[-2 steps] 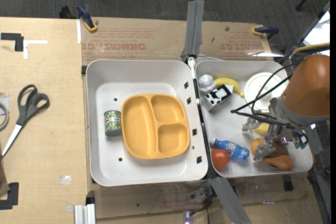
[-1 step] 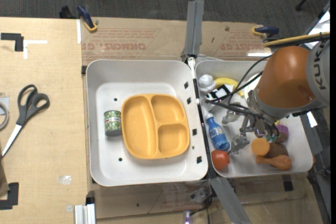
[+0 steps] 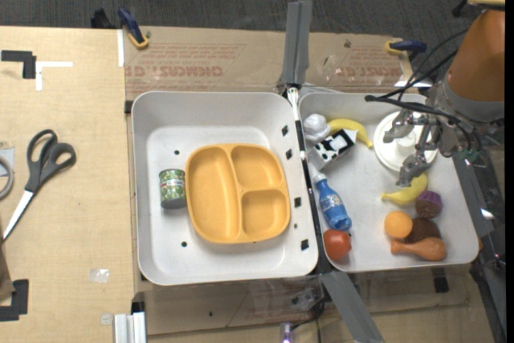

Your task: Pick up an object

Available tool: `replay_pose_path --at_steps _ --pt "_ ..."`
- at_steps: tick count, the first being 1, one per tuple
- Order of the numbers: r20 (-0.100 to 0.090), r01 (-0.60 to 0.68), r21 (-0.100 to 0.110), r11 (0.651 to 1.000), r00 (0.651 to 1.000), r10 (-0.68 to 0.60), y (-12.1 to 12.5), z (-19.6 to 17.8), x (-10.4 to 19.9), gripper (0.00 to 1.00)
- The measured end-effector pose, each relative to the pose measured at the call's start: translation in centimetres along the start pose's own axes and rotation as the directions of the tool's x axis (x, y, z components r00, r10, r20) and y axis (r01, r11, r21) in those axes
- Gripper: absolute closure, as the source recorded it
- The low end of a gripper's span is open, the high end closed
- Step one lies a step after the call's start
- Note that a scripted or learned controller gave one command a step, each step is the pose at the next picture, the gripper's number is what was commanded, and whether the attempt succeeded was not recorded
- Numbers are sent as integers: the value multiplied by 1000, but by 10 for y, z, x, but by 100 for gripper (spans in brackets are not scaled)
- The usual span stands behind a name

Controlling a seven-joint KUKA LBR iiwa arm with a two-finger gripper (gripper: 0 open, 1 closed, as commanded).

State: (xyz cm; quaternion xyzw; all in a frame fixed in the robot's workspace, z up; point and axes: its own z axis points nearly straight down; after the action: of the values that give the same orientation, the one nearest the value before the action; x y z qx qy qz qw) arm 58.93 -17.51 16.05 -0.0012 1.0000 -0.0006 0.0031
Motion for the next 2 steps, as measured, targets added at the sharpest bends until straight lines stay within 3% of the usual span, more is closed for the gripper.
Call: replay_pose_path --at_steps 1,2 --pt "-5 -215 -1 977 977 215 30 68 64 0" --pt "0 -212 -1 977 977 212 31 57 62 100"
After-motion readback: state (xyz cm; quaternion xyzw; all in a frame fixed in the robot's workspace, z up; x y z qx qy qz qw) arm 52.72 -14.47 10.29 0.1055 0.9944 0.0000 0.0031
